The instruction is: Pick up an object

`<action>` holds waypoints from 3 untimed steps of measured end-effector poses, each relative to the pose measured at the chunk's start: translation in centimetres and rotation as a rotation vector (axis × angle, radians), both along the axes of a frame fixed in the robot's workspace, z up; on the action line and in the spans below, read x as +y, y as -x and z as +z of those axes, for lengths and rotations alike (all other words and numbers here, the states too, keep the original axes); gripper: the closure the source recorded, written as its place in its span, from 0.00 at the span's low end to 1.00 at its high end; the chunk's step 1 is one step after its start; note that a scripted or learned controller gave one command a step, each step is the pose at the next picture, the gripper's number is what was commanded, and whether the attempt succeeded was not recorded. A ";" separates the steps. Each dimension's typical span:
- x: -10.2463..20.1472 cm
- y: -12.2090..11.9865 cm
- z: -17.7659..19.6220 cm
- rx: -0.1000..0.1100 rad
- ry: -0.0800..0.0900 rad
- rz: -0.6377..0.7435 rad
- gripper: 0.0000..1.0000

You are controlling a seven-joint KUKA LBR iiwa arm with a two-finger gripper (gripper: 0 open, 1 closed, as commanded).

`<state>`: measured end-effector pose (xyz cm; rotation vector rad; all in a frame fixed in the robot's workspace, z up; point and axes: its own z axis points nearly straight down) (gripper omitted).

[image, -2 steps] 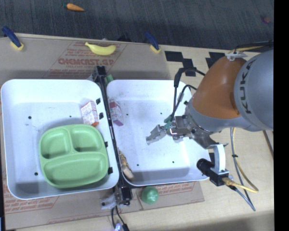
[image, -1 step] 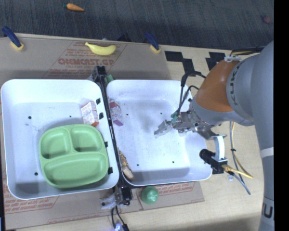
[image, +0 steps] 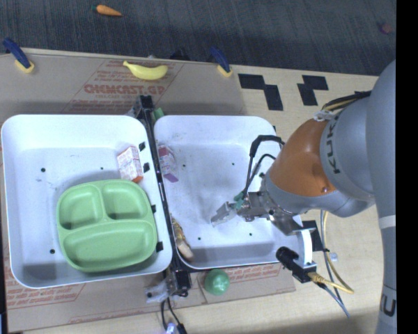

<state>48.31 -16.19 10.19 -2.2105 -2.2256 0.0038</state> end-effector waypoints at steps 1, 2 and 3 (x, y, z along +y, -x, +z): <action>-2.9 -6.8 -1.0 -0.004 0.001 -0.003 0.00; -5.0 -1.1 4.8 -0.004 0.001 -0.003 0.00; -4.9 -5.1 4.0 -0.003 0.001 -0.001 0.00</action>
